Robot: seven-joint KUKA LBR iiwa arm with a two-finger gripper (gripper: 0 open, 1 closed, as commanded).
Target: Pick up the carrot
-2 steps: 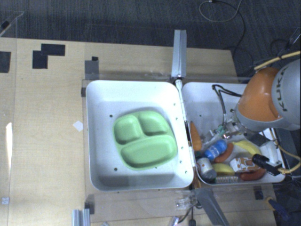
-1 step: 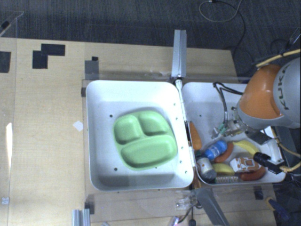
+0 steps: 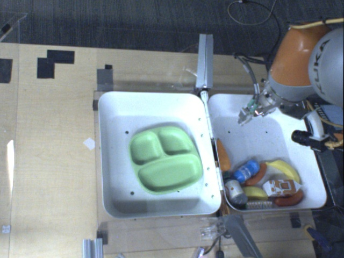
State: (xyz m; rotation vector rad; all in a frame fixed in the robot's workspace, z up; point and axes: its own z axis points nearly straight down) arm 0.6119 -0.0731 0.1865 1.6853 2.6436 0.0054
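**Hovering over the right bin, carrot not yet picked**

Reaching in from the right, we are holding our hand (image 3: 251, 110) above the far part of the right bin (image 3: 279, 130), over bare white floor. We cannot tell how its fingers are set; they are too small and blurred against the bin, and nothing we can make out sits between them. By our reading, the task is barely started: the approach is under way, and the descent, the grasp and the lift are all left to do.

We are taking the carrot (image 3: 222, 156) to be the slim orange piece lying along the left wall of the right bin, just beside the divider and well apart from our hand. It is looking smooth and tapered, partly tucked against the wall, which may make the grasp awkward.

Near it, we are seeing a crowded cluster in the near part of the bin: a blue bottle (image 3: 246, 171), a grey can (image 3: 235, 192), a glossy yellow banana (image 3: 285, 171), a small printed carton (image 3: 280, 187) and a reddish sausage shape (image 3: 288, 199). All seem to be hard plastic toys.

In the left bin (image 3: 115, 122) a matte green tray (image 3: 165, 159) with three compartments is resting. Both bins are sitting on a pale wooden counter (image 3: 48, 155).
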